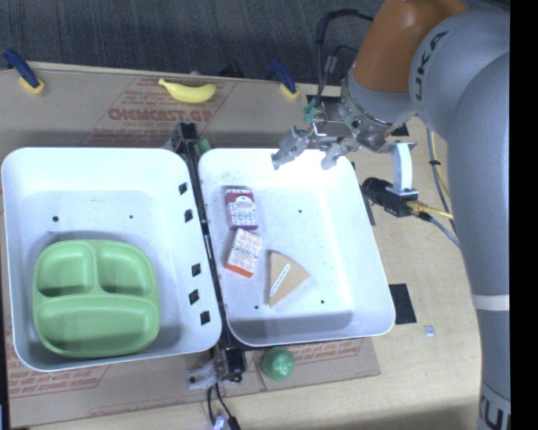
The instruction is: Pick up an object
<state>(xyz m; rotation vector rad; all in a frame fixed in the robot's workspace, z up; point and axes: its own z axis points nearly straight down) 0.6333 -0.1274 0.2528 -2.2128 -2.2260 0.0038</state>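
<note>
Objects: three small items lie in the right bin, all toward its left half and none of them touched by the arm.
Red packet: lies flat near the bin's upper left, just inside the divider between the bins.
Orange-and-white packet: sits just below the red packet, slightly tilted, its lower right corner near the wedge.
Tan wedge: a triangular piece, point toward the top, resting near the bin's middle, just beside the orange-and-white packet.
Gripper: hangs over the right bin's far rim, well apart from all three items; its two fingers are spread apart with nothing between them.
Arm: grey with an orange band, reaching in from the right and bent toward the bin's upper edge.
Left bin: holds a green divided tray in its lower half.
Yellow banana: lies on the cardboard sheet beyond the bins, near the far edge.
Green ball: rests on the cardboard just in front of the right bin's near rim.
Blue clamps: grip the cardboard's far edge.
</note>
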